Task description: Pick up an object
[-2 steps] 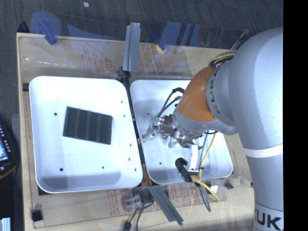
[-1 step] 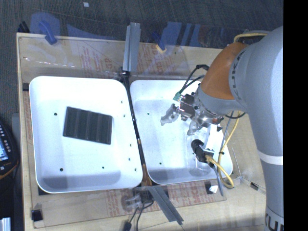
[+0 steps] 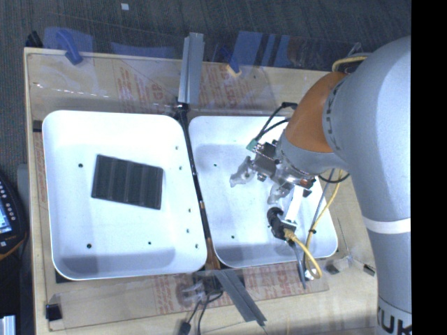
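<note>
Gripper [image 3: 246, 175] low over right bin [image 3: 230, 250]; finger state unclear. Dark ridged pad [image 3: 128, 181] in left bin [image 3: 63, 138].

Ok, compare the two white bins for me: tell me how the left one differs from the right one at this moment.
The left bin has a dark ribbed rectangular pad lying flat on its floor, while the right bin shows no such pad. The arm and its gripper hang over the right bin; nothing reaches over the left bin. Cables trail across the right bin's near right part, none across the left. Both are shallow, white, round-cornered, and sit side by side.
</note>
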Motion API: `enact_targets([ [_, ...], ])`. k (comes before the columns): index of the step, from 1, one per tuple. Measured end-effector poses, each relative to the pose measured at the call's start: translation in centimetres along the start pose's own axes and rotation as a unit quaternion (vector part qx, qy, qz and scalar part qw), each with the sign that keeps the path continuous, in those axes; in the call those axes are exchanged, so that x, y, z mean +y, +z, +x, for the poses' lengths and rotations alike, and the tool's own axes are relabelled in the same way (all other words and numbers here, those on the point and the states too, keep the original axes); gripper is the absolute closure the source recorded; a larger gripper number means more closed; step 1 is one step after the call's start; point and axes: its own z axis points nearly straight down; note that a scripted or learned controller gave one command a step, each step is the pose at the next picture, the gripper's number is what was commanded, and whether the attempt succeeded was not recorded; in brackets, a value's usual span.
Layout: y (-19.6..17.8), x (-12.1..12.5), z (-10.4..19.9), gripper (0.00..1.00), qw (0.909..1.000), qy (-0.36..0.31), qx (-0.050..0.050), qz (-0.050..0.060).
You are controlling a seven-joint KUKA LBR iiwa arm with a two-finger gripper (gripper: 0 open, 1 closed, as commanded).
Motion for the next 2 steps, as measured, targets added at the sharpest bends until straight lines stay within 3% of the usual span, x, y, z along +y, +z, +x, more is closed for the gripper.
enact_targets([
  [1,-3.4,1.8,-5.2,0.00,0.9991,-0.042,0.000,-0.002],
  [2,-3.6,0.0,-2.4,0.00,0.9887,-0.150,0.000,-0.001],
])
